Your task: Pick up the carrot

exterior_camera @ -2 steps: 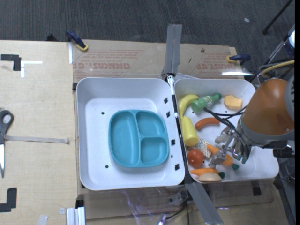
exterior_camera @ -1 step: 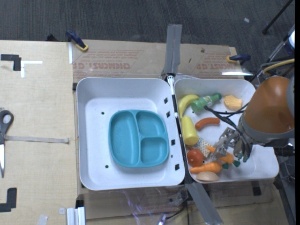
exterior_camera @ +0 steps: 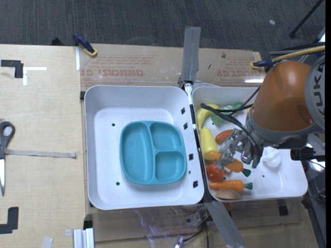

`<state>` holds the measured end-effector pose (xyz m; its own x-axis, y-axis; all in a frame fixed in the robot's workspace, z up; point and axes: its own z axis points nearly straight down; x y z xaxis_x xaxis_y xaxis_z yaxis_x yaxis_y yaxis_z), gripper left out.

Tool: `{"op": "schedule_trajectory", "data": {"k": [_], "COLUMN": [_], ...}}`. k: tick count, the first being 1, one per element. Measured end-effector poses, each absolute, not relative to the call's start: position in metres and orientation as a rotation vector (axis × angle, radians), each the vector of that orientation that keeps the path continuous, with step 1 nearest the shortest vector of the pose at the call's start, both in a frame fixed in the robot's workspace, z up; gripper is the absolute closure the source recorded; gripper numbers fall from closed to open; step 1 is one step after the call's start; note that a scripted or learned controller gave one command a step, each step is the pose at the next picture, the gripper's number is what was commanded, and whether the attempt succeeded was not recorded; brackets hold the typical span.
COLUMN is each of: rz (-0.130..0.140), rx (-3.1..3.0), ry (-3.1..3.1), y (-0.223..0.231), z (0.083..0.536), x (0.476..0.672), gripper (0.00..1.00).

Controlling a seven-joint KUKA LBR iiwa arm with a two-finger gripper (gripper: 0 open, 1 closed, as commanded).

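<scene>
The carrot (exterior_camera: 228, 186) is orange with a green top. It lies on its side near the front edge of the right bin (exterior_camera: 289, 186). My gripper (exterior_camera: 234, 154) hangs low over the left part of that bin, just behind the carrot, above a pile of toy food. I see nothing held in it. The arm's orange band (exterior_camera: 282, 99) covers the back of the bin.
Around the gripper lie a yellow banana (exterior_camera: 203, 115), a yellow piece (exterior_camera: 209, 143), a red piece (exterior_camera: 214, 173), two other orange pieces (exterior_camera: 224, 136) and a white item (exterior_camera: 272, 160). The left bin (exterior_camera: 98, 138) holds a blue divided plate (exterior_camera: 153, 152). Scissors (exterior_camera: 4, 138) lie far left.
</scene>
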<state>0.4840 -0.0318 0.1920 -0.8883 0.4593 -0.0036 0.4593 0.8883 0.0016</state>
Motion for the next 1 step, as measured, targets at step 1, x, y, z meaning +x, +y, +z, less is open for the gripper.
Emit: {"op": "schedule_trajectory", "data": {"k": [1], "rz": [0.001], "rx": [0.562], "ry": [3.088], "y": [0.0271], "z": [0.1915], "x": [0.4798], "gripper": [1.0]}}
